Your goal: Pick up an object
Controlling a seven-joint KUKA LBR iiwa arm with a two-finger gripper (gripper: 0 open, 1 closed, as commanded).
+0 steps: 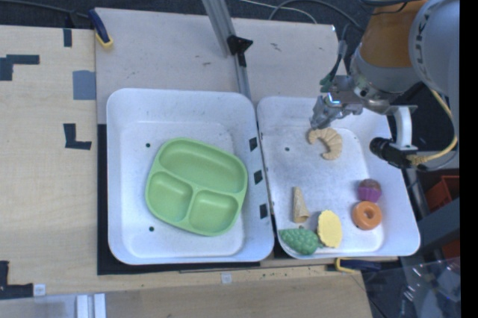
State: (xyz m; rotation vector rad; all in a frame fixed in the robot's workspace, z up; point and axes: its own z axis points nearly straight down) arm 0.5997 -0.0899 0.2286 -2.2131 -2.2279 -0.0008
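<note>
The gripper hangs low in the frame's upper right, just above the croissant lying in the right bin; whether its fingers are spread or closed, I cannot tell; nothing looks lifted, so the pick appears undone.

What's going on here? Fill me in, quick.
A grey robot arm reaches in from the right, its claw low over the right bin, just above a croissant. Nothing is lifted yet. More toy food sits near that bin's front edge. The left bin holds a green divided plate.
</note>
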